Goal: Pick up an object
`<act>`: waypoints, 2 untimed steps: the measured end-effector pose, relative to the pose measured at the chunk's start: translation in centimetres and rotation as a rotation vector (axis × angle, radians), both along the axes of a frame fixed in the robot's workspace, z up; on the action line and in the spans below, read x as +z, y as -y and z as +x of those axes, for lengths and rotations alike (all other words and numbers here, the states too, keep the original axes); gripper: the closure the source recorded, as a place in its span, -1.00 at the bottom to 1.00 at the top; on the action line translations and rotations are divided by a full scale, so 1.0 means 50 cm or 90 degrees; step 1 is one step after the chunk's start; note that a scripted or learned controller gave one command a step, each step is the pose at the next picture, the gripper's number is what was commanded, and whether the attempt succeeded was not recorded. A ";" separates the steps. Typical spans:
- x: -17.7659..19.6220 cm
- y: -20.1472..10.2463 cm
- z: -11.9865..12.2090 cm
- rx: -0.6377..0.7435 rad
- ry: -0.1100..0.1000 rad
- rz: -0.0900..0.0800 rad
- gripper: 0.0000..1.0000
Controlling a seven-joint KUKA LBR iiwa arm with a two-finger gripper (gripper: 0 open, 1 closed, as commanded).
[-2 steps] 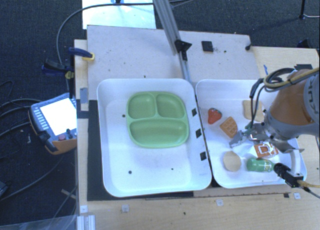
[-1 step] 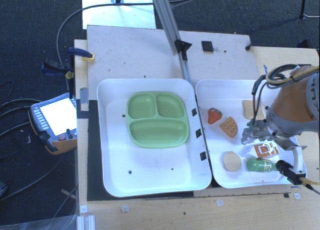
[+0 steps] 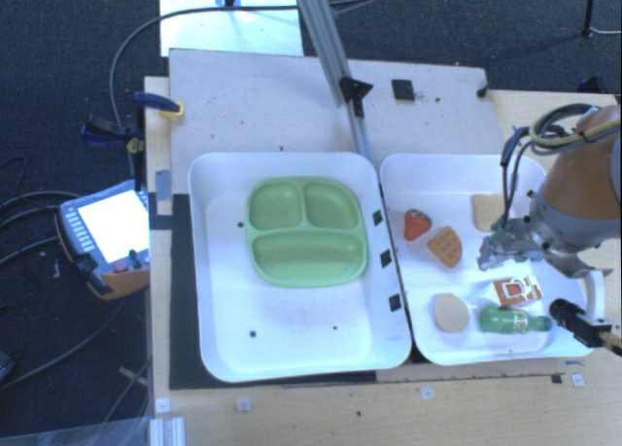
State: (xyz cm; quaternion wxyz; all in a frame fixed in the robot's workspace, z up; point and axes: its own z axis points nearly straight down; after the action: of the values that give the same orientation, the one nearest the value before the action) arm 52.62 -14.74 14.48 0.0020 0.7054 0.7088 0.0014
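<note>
Camera view, pale bench [image 3: 292,94], dark carpet [image 3: 58,46], two white bins [image 3: 224,337], tool [image 3: 496,252] grip unclear

My arm [image 3: 583,191] is cut off by the right edge of the view. My gripper [image 3: 496,252] is blurred, so its finger positions cannot be resolved. My wrist hides part of the tan piece [image 3: 485,211] behind it. The print on the orange-and-white packet [image 3: 516,291] is too small to read.

Dark carpet floor [image 3: 58,26] surrounds the pale bench [image 3: 292,104]; black cables [image 3: 126,55] trail across it, and a lit handheld pendant [image 3: 105,235] lies at the bench's left edge.
</note>
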 end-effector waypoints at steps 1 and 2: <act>0.092 0.012 -0.004 -0.001 0.001 -0.001 1.00; 0.180 0.007 0.006 0.000 0.001 0.000 1.00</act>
State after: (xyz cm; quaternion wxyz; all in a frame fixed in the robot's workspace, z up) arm 52.94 -15.10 23.49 0.0028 0.7052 0.7090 0.0017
